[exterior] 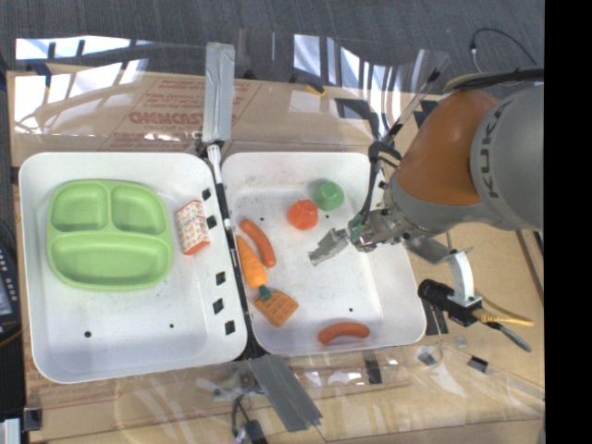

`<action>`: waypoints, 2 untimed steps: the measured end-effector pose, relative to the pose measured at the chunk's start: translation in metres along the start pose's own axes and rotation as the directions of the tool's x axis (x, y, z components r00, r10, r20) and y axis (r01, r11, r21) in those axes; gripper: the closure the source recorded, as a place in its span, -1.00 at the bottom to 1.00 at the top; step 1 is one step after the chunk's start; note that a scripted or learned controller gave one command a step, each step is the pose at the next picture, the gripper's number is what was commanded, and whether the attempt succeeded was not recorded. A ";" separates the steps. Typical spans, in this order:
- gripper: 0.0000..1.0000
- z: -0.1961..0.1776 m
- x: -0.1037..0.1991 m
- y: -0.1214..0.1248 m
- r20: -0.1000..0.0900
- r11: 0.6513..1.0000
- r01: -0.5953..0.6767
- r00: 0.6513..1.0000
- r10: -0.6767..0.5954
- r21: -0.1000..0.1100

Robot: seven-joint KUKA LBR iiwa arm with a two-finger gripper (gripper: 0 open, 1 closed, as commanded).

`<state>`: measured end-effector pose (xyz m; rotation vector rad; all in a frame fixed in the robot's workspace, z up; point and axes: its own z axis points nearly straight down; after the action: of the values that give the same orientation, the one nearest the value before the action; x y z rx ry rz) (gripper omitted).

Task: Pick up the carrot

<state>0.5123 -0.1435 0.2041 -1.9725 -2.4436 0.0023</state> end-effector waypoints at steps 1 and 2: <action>-1.00 0.059 0.040 -0.004 -0.001 0.988 0.152 0.988 -0.152 0.002; -1.00 0.082 0.045 0.010 0.001 0.860 0.510 0.860 -0.510 -0.003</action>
<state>0.5129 -0.0978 0.1224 -1.2574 -2.8794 -0.0022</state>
